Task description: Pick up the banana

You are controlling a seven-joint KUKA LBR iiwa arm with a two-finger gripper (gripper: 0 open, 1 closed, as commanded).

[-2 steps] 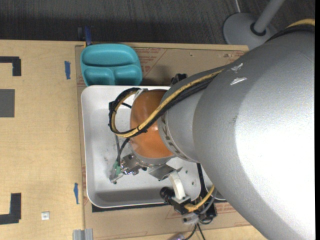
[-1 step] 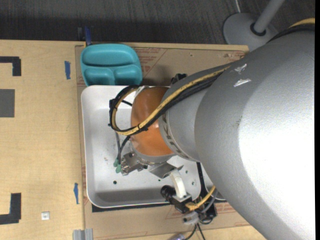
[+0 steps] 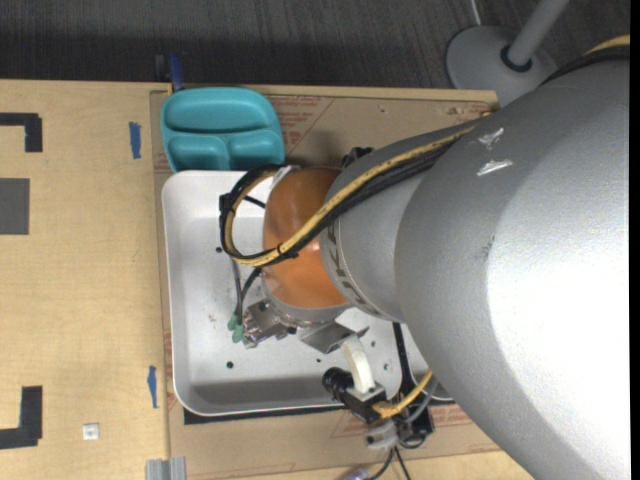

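My arm reaches in from the right and hangs low over the white bin (image 3: 192, 258). Its orange band (image 3: 300, 238) and grey wrist cover the bin's middle and right side. Below the band, the metal gripper (image 3: 258, 323) points down toward the bin floor near the lower left. A small green piece (image 3: 237, 329) shows at its left edge. What lies under the arm is hidden, and the bare bin floor on the left holds only a few dark specks.
A teal divided tray (image 3: 222, 128) stands just beyond the bin's far rim. Black and yellow cables (image 3: 245, 218) loop off the wrist. The cardboard bench top (image 3: 80, 268) with blue tape marks stretches to the left.
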